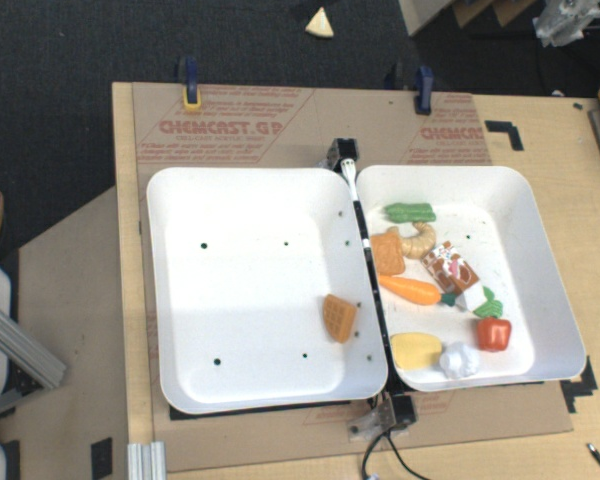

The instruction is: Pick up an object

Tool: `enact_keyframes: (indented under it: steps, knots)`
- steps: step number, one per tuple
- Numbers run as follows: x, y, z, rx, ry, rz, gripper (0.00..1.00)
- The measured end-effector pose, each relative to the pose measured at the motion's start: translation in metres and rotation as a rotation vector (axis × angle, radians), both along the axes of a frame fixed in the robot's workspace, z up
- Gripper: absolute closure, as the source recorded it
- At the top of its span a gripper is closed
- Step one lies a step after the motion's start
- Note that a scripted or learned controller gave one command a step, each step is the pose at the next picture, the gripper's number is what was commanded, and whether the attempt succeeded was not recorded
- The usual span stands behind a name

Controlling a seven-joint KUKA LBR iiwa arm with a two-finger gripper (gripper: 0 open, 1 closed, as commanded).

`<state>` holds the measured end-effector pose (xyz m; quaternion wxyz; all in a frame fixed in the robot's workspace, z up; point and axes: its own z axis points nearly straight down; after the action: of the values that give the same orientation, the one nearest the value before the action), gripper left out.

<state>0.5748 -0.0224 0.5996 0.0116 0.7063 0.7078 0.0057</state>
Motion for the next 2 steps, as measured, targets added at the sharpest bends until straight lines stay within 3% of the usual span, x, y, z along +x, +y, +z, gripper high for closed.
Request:
enact_keyframes:
  steps: [2]
  knots:
    - [0.001,0.000,0.022,-0.002,-0.009,0.000,1.00]
